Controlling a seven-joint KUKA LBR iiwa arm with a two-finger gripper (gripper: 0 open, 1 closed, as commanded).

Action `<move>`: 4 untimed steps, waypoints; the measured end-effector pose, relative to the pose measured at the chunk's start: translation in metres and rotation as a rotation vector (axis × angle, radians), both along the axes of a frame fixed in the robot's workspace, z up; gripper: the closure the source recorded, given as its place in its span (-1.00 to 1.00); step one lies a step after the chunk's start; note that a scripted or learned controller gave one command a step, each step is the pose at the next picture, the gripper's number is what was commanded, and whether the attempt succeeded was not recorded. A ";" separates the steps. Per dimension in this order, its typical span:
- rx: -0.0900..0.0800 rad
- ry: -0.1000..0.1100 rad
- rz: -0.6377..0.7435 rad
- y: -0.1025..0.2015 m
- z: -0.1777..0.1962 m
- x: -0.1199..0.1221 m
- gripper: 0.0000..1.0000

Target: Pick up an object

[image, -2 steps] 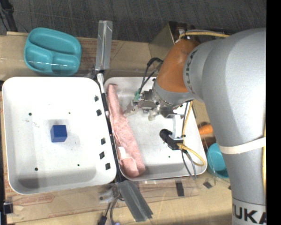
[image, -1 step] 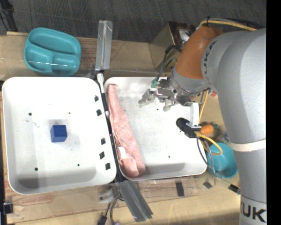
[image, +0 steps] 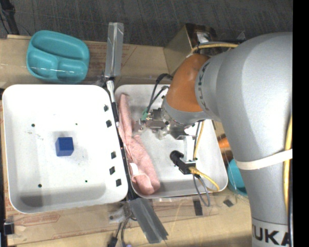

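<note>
One fixed camera looks down at a slant on both white bins (image: pixel 20 138); my arm (image: pixel 247 102) enters from its right.

White letters "UKA" low on the grey arm (image: pixel 262 138)

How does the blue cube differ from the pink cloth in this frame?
The blue cube is small, rigid and square; the pink cloth is long, soft and rumpled. The cube sits out in the left bin, apart from its walls; the cloth lies along the right bin's left wall. Each lies in a white bin, ungripped.
</note>
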State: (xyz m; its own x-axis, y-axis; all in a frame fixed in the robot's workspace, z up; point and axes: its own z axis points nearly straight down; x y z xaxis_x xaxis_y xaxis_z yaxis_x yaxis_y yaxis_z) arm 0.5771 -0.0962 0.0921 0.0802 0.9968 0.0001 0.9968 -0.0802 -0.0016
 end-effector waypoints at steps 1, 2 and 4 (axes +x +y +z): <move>-0.001 0.001 -0.087 -0.042 0.045 0.014 -1.00; 0.001 0.002 0.089 0.003 0.047 -0.014 -1.00; 0.000 -0.001 0.248 0.000 0.000 0.034 -1.00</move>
